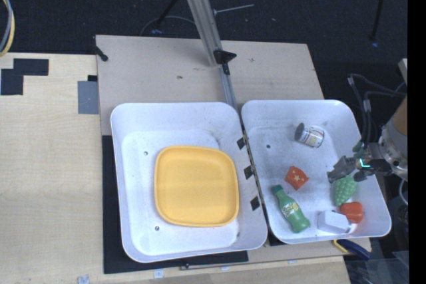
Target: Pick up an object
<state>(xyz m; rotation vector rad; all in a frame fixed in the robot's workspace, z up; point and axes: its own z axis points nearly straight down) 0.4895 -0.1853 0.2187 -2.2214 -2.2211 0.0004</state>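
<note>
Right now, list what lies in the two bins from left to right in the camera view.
Yellow plate → green bottle → red cube → can → green grapes, with the gripper just above them.

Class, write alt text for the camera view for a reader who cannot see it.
The robot's claw hovers over a bumpy green toy in the right white bin, which also holds a green bottle, red cube and small tin can. The left white bin holds a square yellow plate.
</note>
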